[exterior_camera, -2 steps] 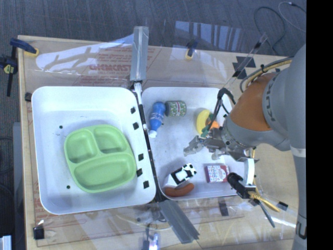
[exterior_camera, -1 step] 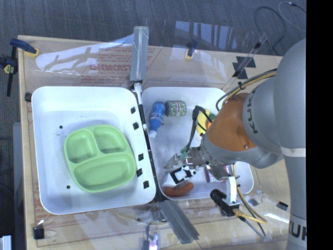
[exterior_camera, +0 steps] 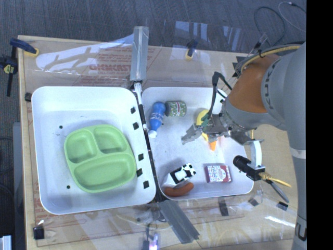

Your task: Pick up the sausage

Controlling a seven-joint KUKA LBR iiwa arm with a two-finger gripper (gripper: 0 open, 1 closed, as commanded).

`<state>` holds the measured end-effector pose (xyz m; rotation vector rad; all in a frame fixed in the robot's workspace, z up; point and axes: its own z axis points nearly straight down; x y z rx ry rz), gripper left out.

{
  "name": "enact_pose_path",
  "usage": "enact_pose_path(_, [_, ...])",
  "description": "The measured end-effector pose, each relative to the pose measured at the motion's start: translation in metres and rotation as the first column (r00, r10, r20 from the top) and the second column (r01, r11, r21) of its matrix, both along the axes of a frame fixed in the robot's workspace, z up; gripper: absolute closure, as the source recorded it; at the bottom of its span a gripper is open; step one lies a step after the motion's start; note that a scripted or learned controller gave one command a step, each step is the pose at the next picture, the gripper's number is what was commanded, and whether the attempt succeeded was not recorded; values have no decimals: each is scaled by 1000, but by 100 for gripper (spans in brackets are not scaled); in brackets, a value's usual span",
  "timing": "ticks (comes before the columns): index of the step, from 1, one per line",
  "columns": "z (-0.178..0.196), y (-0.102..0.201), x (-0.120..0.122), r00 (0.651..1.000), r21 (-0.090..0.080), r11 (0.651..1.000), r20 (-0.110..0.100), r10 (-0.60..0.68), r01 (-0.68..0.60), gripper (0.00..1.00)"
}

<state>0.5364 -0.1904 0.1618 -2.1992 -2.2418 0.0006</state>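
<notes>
The sausage (exterior_camera: 177, 190), brown and curved, lies against the front wall of the right bin (exterior_camera: 171, 155), just below a black-and-white cow toy (exterior_camera: 182, 173). My gripper (exterior_camera: 202, 133) hangs over the middle right of that bin, well behind the sausage and to its right. It sits close to a yellow item (exterior_camera: 202, 116) and a small orange carrot-like piece (exterior_camera: 213, 143). Nothing shows held in it.
A blue bottle (exterior_camera: 156, 115) and a green can (exterior_camera: 176, 108) lie at the back of the right bin. A red packet (exterior_camera: 217, 173) rests front right. The left bin (exterior_camera: 47, 108) holds a green divided plate (exterior_camera: 99, 158).
</notes>
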Motion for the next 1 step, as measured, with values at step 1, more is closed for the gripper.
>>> enact_pose_path(1, [-69,13,-58,991,-1,991,4,136,-136,0])
